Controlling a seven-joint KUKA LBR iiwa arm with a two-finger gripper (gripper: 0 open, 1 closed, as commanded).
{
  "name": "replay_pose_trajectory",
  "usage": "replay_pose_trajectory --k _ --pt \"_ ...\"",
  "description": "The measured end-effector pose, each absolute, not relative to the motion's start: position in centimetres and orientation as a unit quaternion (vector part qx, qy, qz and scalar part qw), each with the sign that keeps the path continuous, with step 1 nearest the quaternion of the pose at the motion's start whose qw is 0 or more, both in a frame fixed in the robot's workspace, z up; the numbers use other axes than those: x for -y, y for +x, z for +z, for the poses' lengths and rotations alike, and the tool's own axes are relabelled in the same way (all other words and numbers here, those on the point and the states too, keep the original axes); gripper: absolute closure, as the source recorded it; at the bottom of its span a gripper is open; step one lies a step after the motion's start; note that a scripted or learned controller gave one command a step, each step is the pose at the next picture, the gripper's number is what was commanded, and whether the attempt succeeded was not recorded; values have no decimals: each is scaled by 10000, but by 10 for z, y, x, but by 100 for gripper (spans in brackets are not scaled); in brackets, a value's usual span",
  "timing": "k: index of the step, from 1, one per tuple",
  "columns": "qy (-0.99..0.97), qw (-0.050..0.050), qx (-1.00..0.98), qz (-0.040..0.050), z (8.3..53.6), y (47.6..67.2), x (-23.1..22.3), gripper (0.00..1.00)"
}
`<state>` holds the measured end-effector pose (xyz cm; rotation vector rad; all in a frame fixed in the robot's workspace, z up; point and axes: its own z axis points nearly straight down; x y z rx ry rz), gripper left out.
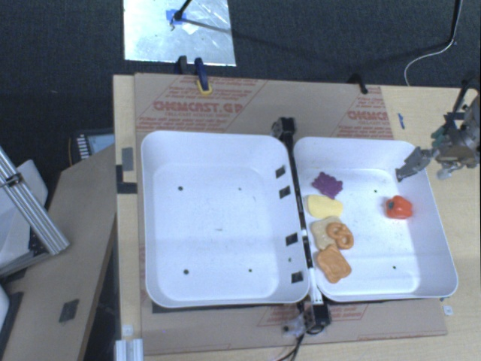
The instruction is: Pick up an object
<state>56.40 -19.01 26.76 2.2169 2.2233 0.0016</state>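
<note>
- Two shallow white bins sit side by side on a cardboard sheet printed with red lettering; the left bin and the right bin are smooth, glossy plastic with rounded corners.
- At the right edge of the view the arm enters only a little way, its end reaching over the upper right rim of the right bin.
- On that arm the gripper points leftward and slightly down, its dark tip hanging above the bin's upper right corner.
- Whether its fingers are spread or closed I cannot tell; nothing is visible between them, and the tip is apart from every object.
- Nearest to it is an orange-red rounded object, lying below and just left of the tip on the bin floor.
- Along the bin's left wall runs a column of items: a purple bumpy piece at the top, then a pale yellow smooth lump.
- Below these lies a beige flat slab with a brown pretzel-shaped twist touching it on its right side.
- Lowest is an orange-brown flat toast-like piece.
- A shiny crinkled metal sheet lies on the dark floor beyond the bench.
</note>
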Motion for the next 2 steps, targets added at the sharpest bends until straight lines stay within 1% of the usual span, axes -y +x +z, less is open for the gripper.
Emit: replay_pose_trajectory --k 1,2 --pt "7042 101 -7099 60 494 619 162 0" --pt "7036 43 -7106 19 496 618 163 100"
